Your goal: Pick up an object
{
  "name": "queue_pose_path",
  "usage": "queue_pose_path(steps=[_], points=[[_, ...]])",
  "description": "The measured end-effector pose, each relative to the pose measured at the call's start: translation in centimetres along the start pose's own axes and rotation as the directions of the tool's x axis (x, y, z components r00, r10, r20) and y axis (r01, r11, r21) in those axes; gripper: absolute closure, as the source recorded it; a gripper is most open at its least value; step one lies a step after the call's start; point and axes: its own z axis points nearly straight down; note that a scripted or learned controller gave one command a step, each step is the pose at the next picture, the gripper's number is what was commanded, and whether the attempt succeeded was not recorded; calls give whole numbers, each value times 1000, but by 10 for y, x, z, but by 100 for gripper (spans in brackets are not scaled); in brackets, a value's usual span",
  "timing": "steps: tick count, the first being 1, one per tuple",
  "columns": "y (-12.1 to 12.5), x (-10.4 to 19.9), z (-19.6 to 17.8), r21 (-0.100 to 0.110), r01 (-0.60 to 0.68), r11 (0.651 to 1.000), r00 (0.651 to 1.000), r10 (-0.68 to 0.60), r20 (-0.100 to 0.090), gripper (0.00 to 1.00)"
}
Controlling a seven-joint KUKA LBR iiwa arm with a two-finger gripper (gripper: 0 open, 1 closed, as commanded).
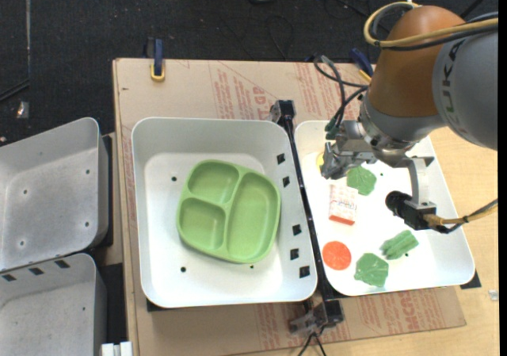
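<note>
Dark carpet strewn with cables surrounds the counter [206, 85], a brown board carrying two shallow white bins side by side. We see the grey arm [444, 69] with its orange band reaching in over the right bin [455, 255]. Its gripper [337, 158] hangs low over that bin's near-left part; we cannot tell how far apart it stands or whether it has anything.

Left of the gripper, the left bin [158, 148] holds a pale green divided plate [230, 210] with three compartments. Just right of the gripper lies a leafy green toy [362, 180], crinkled and bright. Below the gripper sits a small white card with red print [343, 206]. Farther below are an orange disc [337, 254] and two more green leafy pieces [371, 269] [399, 244].
</note>
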Motion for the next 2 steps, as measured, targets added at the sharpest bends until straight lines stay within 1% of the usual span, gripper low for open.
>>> queue_pose_path(steps=[1,2], points=[[-18,44,5,-1,-2,1000,1000,2,2,100],[-32,94,-1,-1,0,1000,1000,0,0,100]])
